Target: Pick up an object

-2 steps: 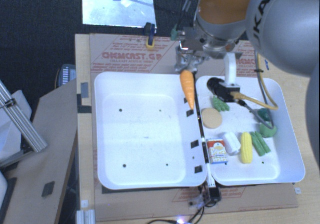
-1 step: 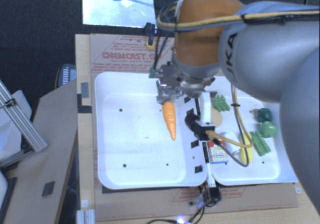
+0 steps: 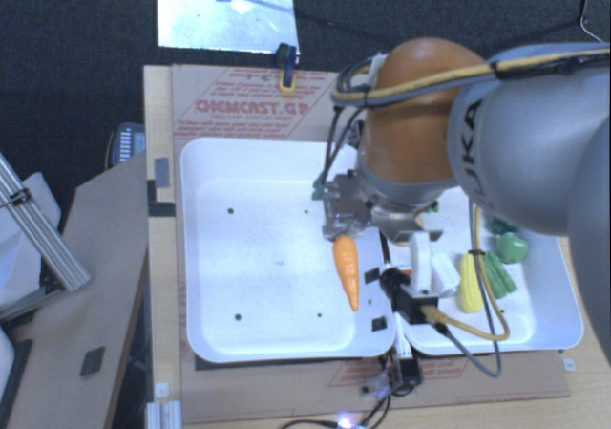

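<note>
Hand (image 3: 346, 223) low over left bin (image 3: 220, 226), near its right wall. Orange carrot (image 3: 347, 270) hanging point-down directly beneath, top pinched between closed fingers. Off to hand's right: corn cob (image 3: 470, 284) and green vegetables (image 3: 504, 260) in right bin (image 3: 544, 312).

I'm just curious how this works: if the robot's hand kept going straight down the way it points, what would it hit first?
Most likely the carrot, which hangs just under the hand, and then the white floor of the left bin. Depth is hard to judge from this angle.
</note>
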